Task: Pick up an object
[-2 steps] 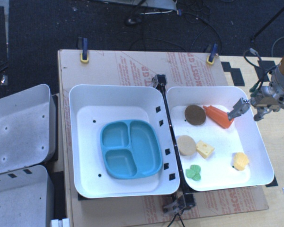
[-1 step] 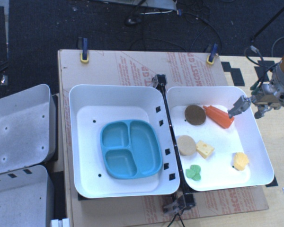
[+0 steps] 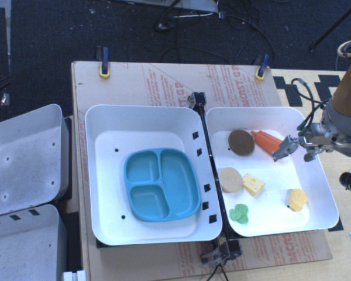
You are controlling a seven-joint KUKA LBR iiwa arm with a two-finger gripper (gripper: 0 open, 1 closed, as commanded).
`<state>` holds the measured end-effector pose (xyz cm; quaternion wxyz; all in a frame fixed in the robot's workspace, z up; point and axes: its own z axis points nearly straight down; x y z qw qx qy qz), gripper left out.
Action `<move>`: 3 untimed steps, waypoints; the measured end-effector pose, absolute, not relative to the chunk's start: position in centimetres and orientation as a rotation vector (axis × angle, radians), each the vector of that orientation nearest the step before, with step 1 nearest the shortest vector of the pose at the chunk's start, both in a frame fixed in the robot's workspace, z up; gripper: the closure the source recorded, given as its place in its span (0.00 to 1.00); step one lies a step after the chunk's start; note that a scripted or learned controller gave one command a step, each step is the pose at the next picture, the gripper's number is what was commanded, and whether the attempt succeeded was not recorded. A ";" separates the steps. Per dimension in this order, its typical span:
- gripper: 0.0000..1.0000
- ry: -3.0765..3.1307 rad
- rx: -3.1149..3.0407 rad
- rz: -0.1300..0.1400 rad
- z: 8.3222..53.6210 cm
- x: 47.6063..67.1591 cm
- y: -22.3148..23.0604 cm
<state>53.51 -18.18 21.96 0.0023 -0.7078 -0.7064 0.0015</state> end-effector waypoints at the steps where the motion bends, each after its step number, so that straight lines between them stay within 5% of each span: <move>1: 0.00 -2.216 -2.221 0.004 16.8 52.5 -18.3; 2: 0.00 -2.216 -2.222 0.002 10.5 52.2 -18.6; 3: 1.00 -2.220 -2.224 -0.001 11.8 52.3 -18.6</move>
